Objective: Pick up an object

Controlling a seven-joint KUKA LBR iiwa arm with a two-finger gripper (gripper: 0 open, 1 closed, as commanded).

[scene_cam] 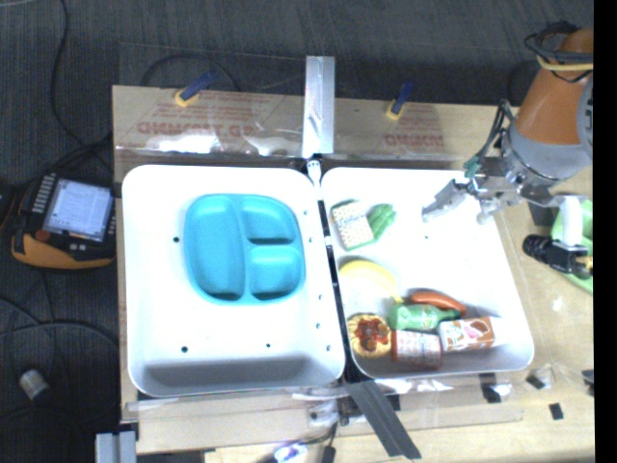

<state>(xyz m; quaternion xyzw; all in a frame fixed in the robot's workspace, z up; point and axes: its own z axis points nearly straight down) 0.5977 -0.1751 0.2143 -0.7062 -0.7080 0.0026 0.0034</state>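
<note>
the gripper (461, 201) hovers spread and empty over the right bin (511, 287), toys heaped at the bin's near end, the hot dog (436, 300) lying crosswise

Grey arm (549, 148), orange band (557, 99), pale metallic fingers (445, 199)

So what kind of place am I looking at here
Likely a robotics lab bench: a grey arm's two-finger gripper over two shallow white bins, toy food beside a blue divided plastic tray, cables on dark carpet.
</note>
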